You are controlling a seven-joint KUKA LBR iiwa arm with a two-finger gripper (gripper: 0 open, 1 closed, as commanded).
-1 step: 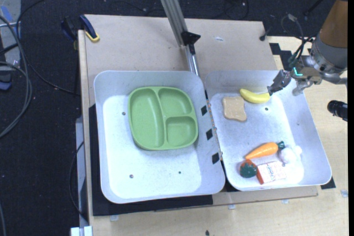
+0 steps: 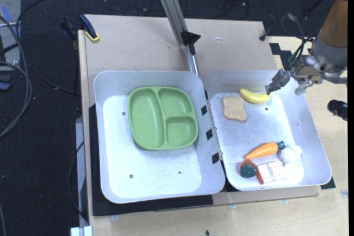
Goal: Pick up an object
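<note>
The right bin holds several toy foods. A yellow banana lies near its back edge, with a slice of bread just in front of it. An orange carrot, a red and white carton, a small red and green piece and a white piece are grouped at the front right. My gripper hangs over the bin's back right part, open, with nothing between its fingers. Its left finger is right by the banana's right end.
The left bin holds a green divided plate. A slanted metal pole runs down to the gap between the bins. The grey arm comes in from the right edge. Black clips sit along the bins' shared rim.
</note>
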